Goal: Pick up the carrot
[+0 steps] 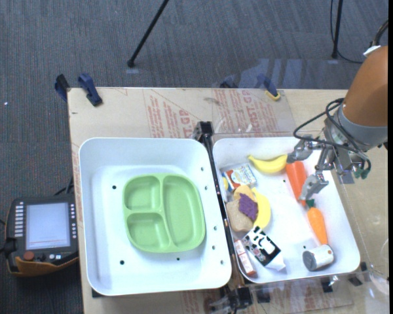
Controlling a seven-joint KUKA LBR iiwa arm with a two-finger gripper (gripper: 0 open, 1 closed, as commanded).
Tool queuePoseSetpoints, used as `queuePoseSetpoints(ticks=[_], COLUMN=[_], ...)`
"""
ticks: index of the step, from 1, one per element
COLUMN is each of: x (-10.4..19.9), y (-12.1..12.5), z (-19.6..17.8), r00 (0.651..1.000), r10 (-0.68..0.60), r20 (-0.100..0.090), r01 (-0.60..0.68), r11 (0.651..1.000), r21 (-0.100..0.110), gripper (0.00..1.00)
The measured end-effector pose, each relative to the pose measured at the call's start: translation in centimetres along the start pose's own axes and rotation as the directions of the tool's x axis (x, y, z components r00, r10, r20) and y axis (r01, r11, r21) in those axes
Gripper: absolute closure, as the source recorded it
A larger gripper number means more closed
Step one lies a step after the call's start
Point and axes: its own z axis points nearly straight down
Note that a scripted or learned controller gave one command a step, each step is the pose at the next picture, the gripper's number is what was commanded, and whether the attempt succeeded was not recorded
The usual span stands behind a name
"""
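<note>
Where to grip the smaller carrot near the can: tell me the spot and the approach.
Grip the smaller carrot across its thick middle, coming straight down from above. It lies flat on the bin floor, lengthwise toward the can, with free space along both long sides for the jaws.

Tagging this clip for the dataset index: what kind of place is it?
Most likely a robot lab workcell, not a kitchen. A teach pendant lies on the carpeted floor, tripod legs stand behind the bench, and clamps hold the board under two white bins of toy food, including a carrot.
</note>
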Motion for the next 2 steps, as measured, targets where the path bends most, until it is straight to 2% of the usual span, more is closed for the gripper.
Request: queuePoseSetpoints(ticks=[1, 2], x=[1.6, 6.3], y=[-4.8, -4.7], z=[13.1, 13.0], r00=[0.999, 0.977], r10=[-0.037, 0.212], r20=[-0.001, -0.002], r01=[0.037, -0.212], r11=[0.999, 0.977], r21=[-0.001, -0.001], gripper=[0.00, 0.00])
